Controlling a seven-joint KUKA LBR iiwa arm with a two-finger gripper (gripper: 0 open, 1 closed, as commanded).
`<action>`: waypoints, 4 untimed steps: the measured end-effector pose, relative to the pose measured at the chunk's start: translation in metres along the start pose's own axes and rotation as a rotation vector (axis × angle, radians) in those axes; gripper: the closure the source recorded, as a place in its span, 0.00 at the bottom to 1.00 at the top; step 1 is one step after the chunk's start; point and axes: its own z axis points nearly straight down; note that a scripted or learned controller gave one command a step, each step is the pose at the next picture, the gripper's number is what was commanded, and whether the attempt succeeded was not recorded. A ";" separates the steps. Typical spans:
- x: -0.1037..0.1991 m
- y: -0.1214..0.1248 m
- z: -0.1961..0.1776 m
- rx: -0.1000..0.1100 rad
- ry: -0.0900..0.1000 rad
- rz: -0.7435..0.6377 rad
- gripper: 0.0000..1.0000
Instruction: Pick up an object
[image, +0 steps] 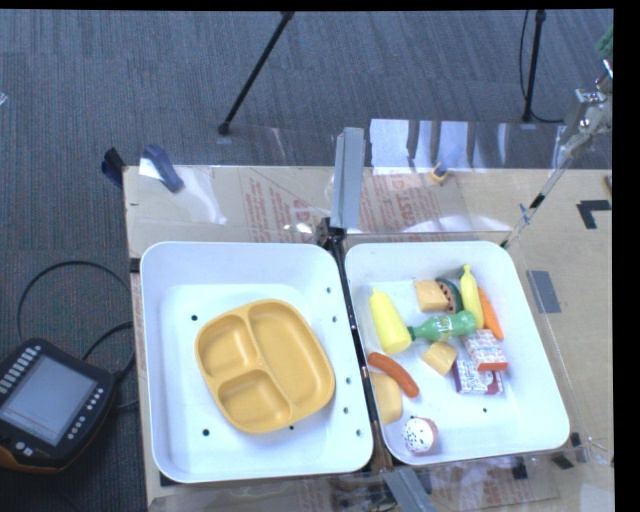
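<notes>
Yellow tray lies in the left bin. The right bin holds toy food, bunched together: mustard bottle, green bottle, sausage, banana, carrot, red packet; a ball sits apart near the front wall.

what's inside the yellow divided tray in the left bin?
No objects lie in the yellow divided tray: all three compartments show bare yellow plastic. It sits flat in the left bin. The bin floor under the tray is covered, so that part can't be checked.
</notes>
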 end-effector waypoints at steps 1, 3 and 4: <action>0.002 0.002 -0.007 0.005 0.001 -0.007 1.00; 0.007 0.005 -0.022 0.014 0.002 -0.021 1.00; 0.009 0.007 -0.029 0.019 0.003 -0.028 1.00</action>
